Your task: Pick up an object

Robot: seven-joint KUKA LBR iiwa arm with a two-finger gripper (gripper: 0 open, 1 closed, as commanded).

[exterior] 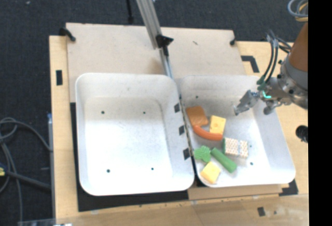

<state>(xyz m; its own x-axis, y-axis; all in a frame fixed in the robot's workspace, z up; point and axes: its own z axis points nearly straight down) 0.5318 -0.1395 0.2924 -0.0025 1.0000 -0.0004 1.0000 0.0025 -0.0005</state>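
Lying left below gripper (255, 103): orange carrot (207, 134).

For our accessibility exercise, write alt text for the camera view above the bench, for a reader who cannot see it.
A robot gripper hovers over the right bin, above a cluster of small objects near its left wall: an orange carrot, yellow blocks, a green piece. The left bin sits alongside.
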